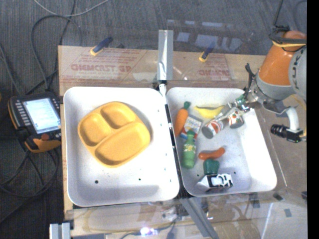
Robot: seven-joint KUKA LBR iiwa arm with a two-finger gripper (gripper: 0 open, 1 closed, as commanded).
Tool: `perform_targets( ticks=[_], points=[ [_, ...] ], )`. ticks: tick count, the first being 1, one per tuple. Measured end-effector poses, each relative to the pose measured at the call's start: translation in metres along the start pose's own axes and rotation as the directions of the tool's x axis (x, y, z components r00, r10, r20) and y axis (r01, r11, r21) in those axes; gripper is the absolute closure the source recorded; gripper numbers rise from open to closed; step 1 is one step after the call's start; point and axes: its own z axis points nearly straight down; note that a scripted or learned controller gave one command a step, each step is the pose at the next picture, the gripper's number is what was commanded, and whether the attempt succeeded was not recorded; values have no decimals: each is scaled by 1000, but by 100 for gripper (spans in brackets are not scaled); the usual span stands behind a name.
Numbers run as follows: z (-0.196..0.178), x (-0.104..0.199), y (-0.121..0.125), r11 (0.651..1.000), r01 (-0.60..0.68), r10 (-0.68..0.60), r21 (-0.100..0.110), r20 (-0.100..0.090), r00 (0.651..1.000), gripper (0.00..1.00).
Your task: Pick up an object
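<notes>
- Your arm [286, 68] enters at 3 o'clock, grey with the orange band, wrist over the upper right corner of the right bin [266, 176].
- The gripper [238, 108] sits low at the bin's 1 o'clock corner, right against a small can [215, 127]. You cannot tell from this view whether the fingers are apart or together, nor whether they grip anything.
- That can lies on its side, red at one end, with a white label; the print on it is too small to read.
- Other items in the right bin: a carrot [180, 120] at 11 o'clock, a yellow banana [209, 110] at 12, a green bottle [189, 151] lying near the left wall, a small carton [192, 125] just above the bottle, a red chili [211, 153] near centre, and a black-and-white item [218, 181] at 6 o'clock with a green piece [211, 167] touching it.
- The left bin [89, 188] holds a yellow divided plate [114, 133], three compartments, near its centre.
- Readable writing: red lettering on the worktop [75, 73] at 12 o'clock above the left bin, mirrored, roughly "CHEMCAST GP".
- Clutter around: two yellow-and-blue clamps [100, 46] on the far edge, a metal post [165, 56] between the bins, and a pendant with a lit screen [37, 114] at 9 o'clock on the floor, cables trailing.
</notes>
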Motion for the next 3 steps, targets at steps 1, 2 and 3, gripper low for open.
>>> perform_targets(
  ticks=[1, 2, 3],
  points=[
    [44, -13, 20, 995, 96, -96, 8, -12, 995, 0],
    [34, -14, 22, 995, 96, -96, 2, -6, 995, 100],
    [-57, 33, 40, 1000, -1, 1, 17, -10, 1000, 100]
  ],
)
